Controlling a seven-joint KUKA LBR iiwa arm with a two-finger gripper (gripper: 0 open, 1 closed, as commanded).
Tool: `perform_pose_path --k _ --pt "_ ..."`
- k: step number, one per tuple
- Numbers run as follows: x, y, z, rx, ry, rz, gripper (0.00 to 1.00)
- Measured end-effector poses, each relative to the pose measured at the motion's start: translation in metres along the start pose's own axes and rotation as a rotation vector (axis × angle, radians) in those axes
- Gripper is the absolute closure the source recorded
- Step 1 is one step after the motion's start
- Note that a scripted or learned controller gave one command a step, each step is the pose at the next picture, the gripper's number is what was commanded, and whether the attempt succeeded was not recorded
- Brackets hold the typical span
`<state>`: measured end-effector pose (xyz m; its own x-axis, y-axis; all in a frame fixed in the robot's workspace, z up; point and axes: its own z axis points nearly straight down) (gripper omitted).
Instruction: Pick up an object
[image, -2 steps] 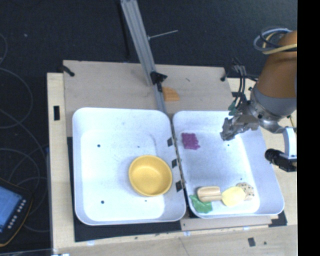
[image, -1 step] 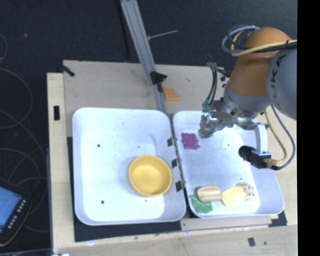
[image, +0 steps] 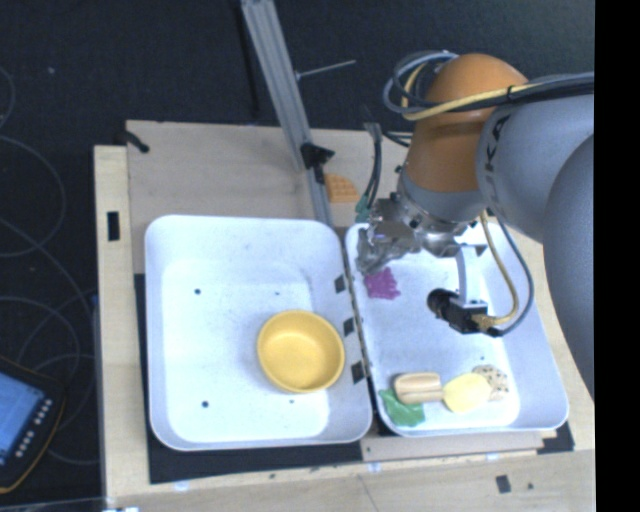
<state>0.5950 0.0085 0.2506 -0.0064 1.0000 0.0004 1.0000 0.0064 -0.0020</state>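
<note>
Purple is where you should look first: a small purple object lies near the top left corner of the right bin, just beside the divider, and the pincer hangs directly over it, touching or nearly so. That placement suggests the program has picked this piece as its target, probably because it sits well apart from the other things. You cannot tell from this slant whether the pincer is spread or pressed together, nor whether anything sits in it.

Count the rest. The right bin has one tan cylindrical block, one yellow rounded piece, one pale speckled piece behind it, and one green scrap, all clustered along the near wall. The left bin carries one yellow bowl, upright, near its right side. Two bins rest on the surface.
</note>
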Motion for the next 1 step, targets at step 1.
perform_pose_path --k 1 --pt "0.0479 0.0103 -0.0056 -0.004 0.001 -0.001 1.0"
